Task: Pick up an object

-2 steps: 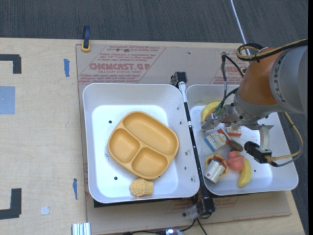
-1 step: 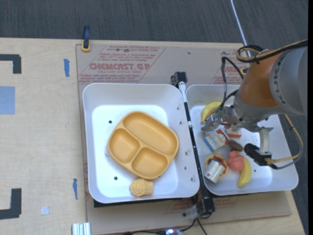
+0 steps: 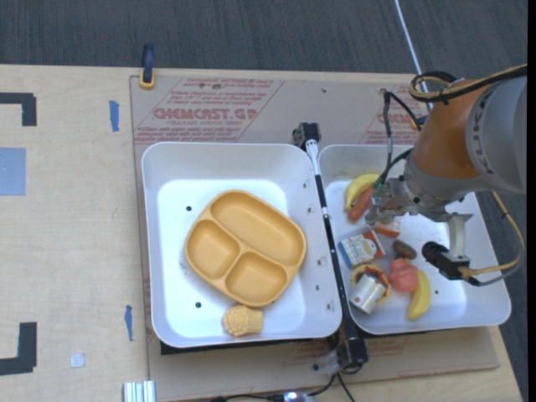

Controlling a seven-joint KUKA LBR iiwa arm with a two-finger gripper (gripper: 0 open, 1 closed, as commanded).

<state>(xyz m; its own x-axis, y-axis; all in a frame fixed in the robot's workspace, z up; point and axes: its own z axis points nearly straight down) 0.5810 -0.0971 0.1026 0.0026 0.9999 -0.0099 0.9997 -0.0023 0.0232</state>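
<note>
The right bin (image 3: 486, 308) holds several toy foods. A yellow banana (image 3: 362, 187) and a red-orange sausage shape (image 3: 358, 209) lie at its upper left. Below them are a small printed carton (image 3: 358, 248), a silver can (image 3: 367, 291), a pink piece (image 3: 404, 276), a brown piece (image 3: 404, 248) and a second banana (image 3: 419, 298). My gripper (image 3: 385, 214) hangs low over the bin's upper middle, just right of the sausage shape and above a small orange piece (image 3: 387, 233). The wrist body hides what lies directly beneath it.
The left bin (image 3: 159, 224) holds a yellow three-compartment plate (image 3: 244, 247) and a pale yellow corn-like toy (image 3: 243, 320) near its front wall. A black divider clip (image 3: 308, 132) sits between the bins. Cables (image 3: 469, 266) trail from the wrist over the right bin.
</note>
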